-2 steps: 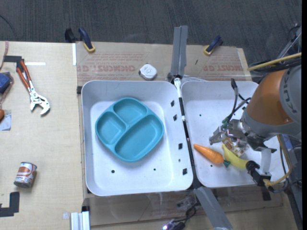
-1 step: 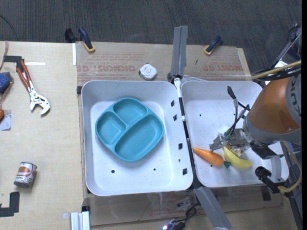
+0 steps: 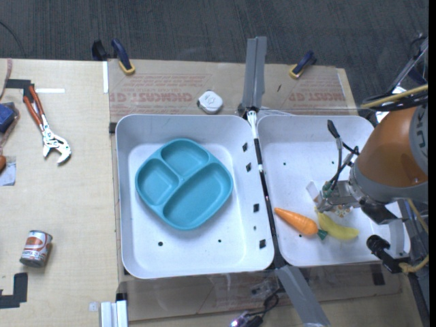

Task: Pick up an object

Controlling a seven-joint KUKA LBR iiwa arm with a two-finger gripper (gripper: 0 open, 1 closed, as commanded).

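The robot's hand, its grip impossible to judge, hovers just above a yellow plastic banana beside an orange toy carrot, risking a glancing miss.

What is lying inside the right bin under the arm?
The right bin holds an orange carrot and a yellow banana-like piece, with the gripper low just above them. The arm covers the bin's right side.

This is looking like a robot lab or workshop. Clamps are holding a cardboard sheet on the bench, and a wrench is lying far from the gripper.
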